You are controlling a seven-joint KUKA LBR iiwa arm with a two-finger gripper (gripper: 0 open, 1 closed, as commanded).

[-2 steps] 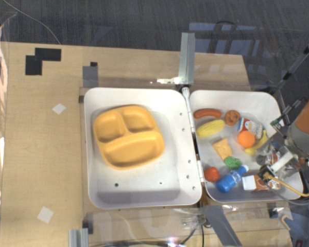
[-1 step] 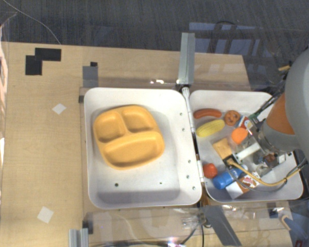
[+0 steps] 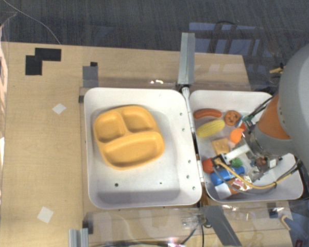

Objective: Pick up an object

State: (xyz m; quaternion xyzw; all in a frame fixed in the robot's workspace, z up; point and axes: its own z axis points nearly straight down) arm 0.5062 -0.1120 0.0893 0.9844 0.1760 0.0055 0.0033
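Toy foods crowd the right bin [image 3: 293,192], and the hand [image 3: 245,164] sits low among them at the end of the grey arm [image 3: 298,107], whose orange band [image 3: 272,122] shows just above it. Whether the hand is wide, narrow or gripping anything cannot be told, since the wrist and cables cover its tip. Just left of the hand lie a tan cracker-like square [image 3: 221,146], a red piece [image 3: 208,164] and a blue piece [image 3: 220,176], with a green piece [image 3: 237,163] right against it. Up and to the left of the hand are a yellow corn cob [image 3: 210,128] and, beyond that, a reddish sausage [image 3: 207,113]. Straight above the hand rest a small orange pumpkin [image 3: 232,118] and an orange carrot-like piece [image 3: 237,135]. A yellow cable [image 3: 247,181] loops below the hand. Far to the left of the hand, in the left bin [image 3: 175,187], a yellow divided plate [image 3: 127,136] lies flat; both bins rest on the wooden surface [image 3: 36,153].
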